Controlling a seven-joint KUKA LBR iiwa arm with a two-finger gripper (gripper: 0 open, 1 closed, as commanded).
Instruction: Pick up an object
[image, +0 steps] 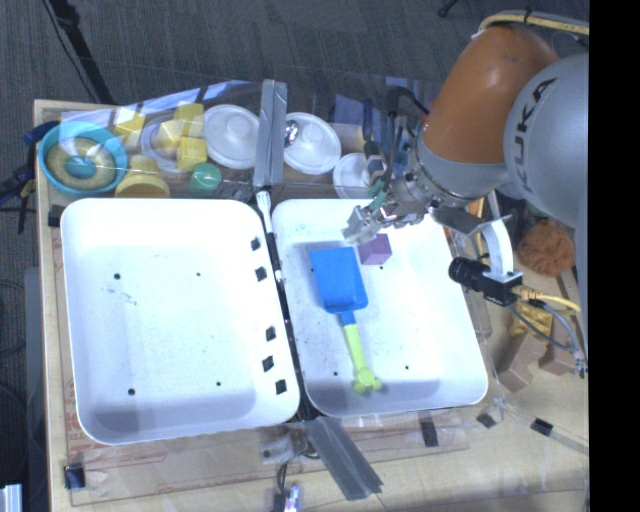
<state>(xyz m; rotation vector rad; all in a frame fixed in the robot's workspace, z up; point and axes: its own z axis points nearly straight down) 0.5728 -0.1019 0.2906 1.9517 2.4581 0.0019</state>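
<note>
Purple block (376, 249) lies just below the fingers (366, 224); their spread is unclear.

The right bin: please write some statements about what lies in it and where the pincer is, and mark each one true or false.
1. A blue scoop with a yellow-green handle lies in the right bin. True.
2. The scoop's handle points toward the far edge of the bench. False: the handle runs toward the near edge, with the blue blade at the far end.
3. A small purple block sits beside the scoop's blade. True.
4. The pincer hangs over the left bin. False: it is over the far part of the right bin, close to the purple block.
5. The purple block lies in the left bin. False: it is in the right bin.
</note>
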